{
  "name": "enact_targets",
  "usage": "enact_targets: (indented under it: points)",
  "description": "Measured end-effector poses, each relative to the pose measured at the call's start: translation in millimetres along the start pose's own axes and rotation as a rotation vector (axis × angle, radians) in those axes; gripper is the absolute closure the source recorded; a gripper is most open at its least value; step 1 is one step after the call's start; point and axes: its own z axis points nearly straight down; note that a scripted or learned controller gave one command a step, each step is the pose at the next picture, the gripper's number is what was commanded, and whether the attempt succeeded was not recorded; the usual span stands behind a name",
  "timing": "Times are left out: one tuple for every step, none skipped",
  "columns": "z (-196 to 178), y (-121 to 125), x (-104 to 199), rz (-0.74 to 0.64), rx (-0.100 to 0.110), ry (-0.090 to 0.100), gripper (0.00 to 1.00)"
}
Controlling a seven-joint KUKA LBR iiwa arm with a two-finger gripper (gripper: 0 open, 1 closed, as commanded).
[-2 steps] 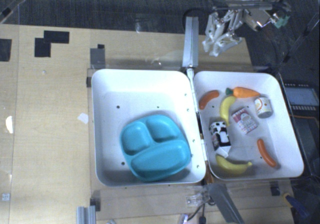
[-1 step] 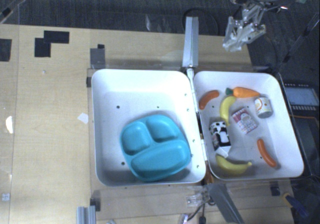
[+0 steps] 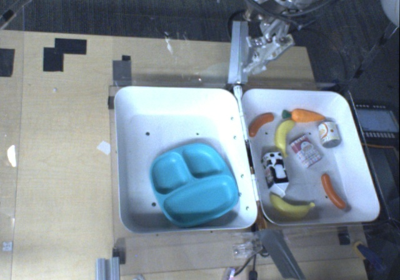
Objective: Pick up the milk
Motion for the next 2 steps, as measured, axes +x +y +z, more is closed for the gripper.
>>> enact_targets:
  points:
    - [1, -41, -30, -0.631, 0.0, -0.002, 1.0]
    - [1, -42, -42, -0.963, -0.001, -0.002, 1.0]
